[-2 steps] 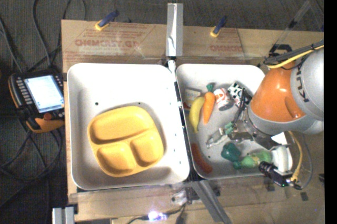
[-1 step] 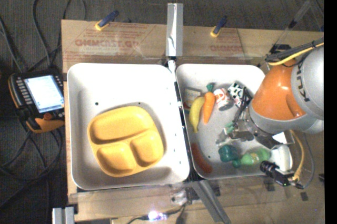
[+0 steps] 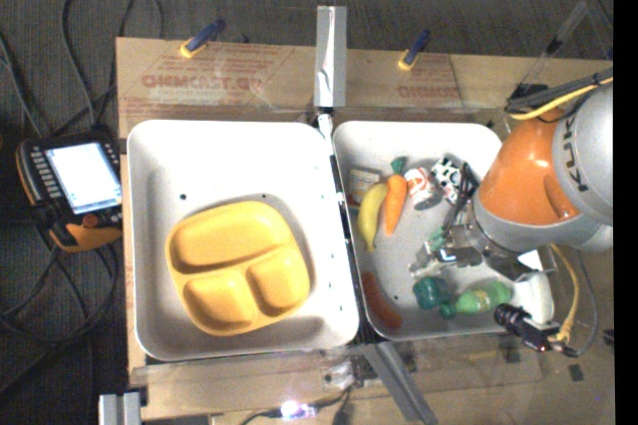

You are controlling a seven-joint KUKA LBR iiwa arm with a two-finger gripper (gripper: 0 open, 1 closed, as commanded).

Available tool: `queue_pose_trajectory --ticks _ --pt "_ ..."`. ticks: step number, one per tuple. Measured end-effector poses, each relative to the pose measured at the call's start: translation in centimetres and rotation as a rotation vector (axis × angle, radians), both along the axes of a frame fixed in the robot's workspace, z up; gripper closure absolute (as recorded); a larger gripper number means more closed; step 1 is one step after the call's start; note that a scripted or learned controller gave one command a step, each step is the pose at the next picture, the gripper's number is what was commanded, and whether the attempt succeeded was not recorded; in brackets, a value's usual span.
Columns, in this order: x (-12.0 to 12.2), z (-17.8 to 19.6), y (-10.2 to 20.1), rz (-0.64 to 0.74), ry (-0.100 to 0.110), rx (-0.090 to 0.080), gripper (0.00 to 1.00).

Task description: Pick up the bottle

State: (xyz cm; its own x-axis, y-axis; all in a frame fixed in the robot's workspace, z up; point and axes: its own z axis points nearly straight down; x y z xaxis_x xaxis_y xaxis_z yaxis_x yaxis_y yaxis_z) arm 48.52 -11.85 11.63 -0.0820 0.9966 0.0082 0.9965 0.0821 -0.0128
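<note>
The bottle (image 3: 482,297) is light green and lies on its side near the front edge of the right bin (image 3: 349,154). A teal, rounded piece (image 3: 431,291) touches its left end; I cannot tell whether it is the bottle's cap or a separate item. My gripper (image 3: 447,251) hangs over the middle of the right bin, just above and slightly left of the bottle, under the grey and orange wrist (image 3: 528,189). Nothing is visibly held in it.
In the right bin lie a banana (image 3: 370,213), a carrot (image 3: 395,198), a red and white can (image 3: 419,184), a black and white item (image 3: 452,175), a red pepper (image 3: 382,303) and a white object (image 3: 535,293). A yellow divided plate (image 3: 239,263) sits in the left bin (image 3: 150,213).
</note>
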Motion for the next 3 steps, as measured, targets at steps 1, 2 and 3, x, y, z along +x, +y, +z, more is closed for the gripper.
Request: queue_pose_trajectory --ticks 1,2,3 --pt "0.0 0.0 0.0 0.0 0.0 0.0 0.0" --pt "0.2 -2.6 -5.3 -0.04 -0.02 -0.006 0.0" --pt "0.3 -1.6 -5.3 -0.039 -0.025 -0.008 1.0"
